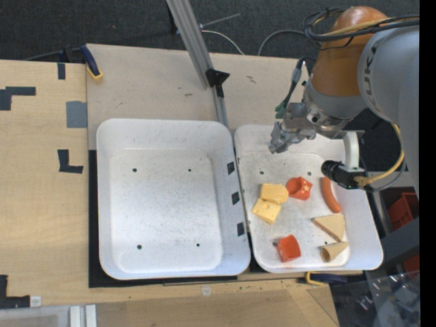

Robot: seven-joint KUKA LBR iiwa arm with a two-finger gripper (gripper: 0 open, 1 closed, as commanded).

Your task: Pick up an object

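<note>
Still nothing in my grip

So my gripper (281, 142) hangs over the back of the right bin (368, 247); can't tell if my fingers are apart or together. Two yellow blocks (270, 201), red pieces (298, 188), a sausage (330, 195) and wedges (331, 226) lie nearer the front.

You will find no readable text, label, brand, number or sign here: the lettering on the grey arm (398, 63) at the view's right is too cut off to make out
</note>
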